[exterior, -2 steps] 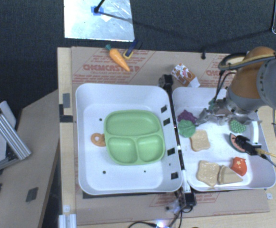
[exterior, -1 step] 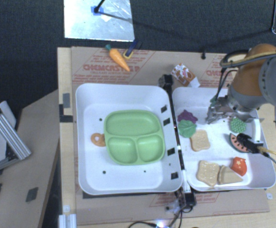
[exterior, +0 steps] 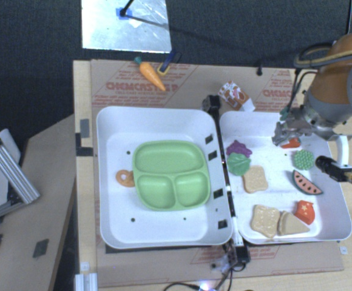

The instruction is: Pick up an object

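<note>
1. Gripper (exterior: 287, 135) down low in right bin (exterior: 346, 223), at about 1 o'clock of it, arm (exterior: 337, 83) coming in from 3 o'clock.
2. Can't tell whether open or closed, too small and blurry at the tip. Nothing visibly held.
3. Red piece (exterior: 291, 143) touching or just under the tip, half hidden. Looks like the target, judging by where the tip sits.
4. Step in hand, best guess: reach/descend onto that red piece, grasp not confirmed.
5. Other stuff in the same bin: green ball (exterior: 304, 159) just at 4 o'clock of the tip, watermelon (exterior: 306, 183) beyond it, grapes (exterior: 239, 148) and lettuce (exterior: 238, 163) over at 9 o'clock, toast (exterior: 255, 179) mid-bin, crackers (exterior: 276, 222) and red pepper (exterior: 304, 211) down at 6 o'clock.
6. Left bin (exterior: 112, 162): green tray (exterior: 170, 174) and pretzel (exterior: 125, 178). Carrot (exterior: 152, 76) and wrapped snack (exterior: 233, 96) outside on the bench at 12 o'clock.
7. Next move, probably: centre over the red piece, close on it, lift straight up. Needs to stay clear of the green ball and the bin wall at 12 o'clock.
</note>
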`<state>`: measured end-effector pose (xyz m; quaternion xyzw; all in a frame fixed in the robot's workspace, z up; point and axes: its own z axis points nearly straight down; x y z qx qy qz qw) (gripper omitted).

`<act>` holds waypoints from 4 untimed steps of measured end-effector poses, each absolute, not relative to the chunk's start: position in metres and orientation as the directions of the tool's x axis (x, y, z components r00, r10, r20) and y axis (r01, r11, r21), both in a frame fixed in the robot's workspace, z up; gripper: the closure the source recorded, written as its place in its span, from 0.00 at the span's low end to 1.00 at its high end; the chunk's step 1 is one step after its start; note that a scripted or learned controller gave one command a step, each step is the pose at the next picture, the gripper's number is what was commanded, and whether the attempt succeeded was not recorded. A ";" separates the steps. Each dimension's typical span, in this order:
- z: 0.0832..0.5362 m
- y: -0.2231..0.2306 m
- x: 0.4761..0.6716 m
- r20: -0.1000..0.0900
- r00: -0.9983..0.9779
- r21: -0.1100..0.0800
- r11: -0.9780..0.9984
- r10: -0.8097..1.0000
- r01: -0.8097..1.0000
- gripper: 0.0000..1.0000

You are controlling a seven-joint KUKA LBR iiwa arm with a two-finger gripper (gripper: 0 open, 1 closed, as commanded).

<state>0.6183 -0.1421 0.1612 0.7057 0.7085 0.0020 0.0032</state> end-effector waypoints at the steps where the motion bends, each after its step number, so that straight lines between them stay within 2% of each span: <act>1: 0.205 -0.143 0.621 -0.002 -0.005 0.007 0.005 1.000 1.000 1.00; 2: 0.226 -0.143 0.622 -0.001 -0.006 0.005 0.006 1.000 1.000 1.00; 4: 0.234 -0.045 0.638 0.001 -0.009 0.004 0.009 1.000 1.000 1.00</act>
